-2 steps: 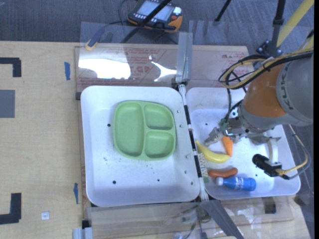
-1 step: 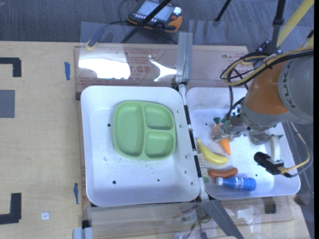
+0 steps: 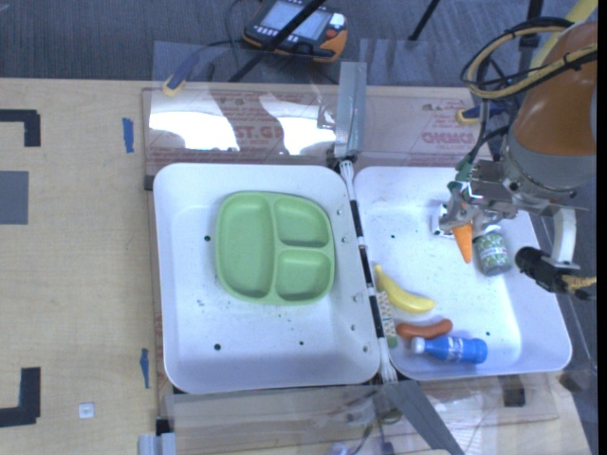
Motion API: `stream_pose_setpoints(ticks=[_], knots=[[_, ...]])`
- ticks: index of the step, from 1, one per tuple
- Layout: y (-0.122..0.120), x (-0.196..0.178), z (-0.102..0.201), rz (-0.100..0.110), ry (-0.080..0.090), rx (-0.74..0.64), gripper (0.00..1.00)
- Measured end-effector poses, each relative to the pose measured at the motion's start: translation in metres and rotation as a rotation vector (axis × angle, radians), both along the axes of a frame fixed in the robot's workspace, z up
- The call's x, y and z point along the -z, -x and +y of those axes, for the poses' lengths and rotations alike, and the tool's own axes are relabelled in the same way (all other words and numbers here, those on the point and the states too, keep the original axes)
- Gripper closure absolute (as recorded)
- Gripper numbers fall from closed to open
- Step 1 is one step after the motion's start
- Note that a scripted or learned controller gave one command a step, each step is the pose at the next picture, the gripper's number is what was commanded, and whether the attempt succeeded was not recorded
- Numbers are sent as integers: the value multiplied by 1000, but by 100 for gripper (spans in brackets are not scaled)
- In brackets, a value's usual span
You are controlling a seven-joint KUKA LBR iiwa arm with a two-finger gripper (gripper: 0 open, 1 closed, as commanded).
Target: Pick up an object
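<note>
The carrot, a small orange cone with its tip pointing to 6 o'clock, was seen directly under the gripper, its blunt top between or just below the metal fingertips. Whether the fingers were closed on it or merely touching it could not be told. A speckled, greenish rounded can lay just beside the carrot at 3 o'clock.

All of this was located toward 1 o'clock in the right bin, a shallow white tray with rounded corners. At 6 o'clock in that bin, a smooth yellow banana was seen, with a glossy red-orange sausage below it and a blue bottle with a white cap lying on its side beneath that.

In the left bin, a matte green plate, square with rounded corners and divided into three compartments, was placed near the centre.
</note>
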State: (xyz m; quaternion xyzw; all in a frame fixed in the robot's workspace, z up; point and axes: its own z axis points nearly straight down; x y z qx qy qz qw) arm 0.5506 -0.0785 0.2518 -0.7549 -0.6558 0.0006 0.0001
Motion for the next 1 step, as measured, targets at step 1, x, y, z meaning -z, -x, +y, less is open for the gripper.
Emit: stream_pose_setpoints(ticks=[1], knots=[[-1,-9,1,0,1,-3,100]])
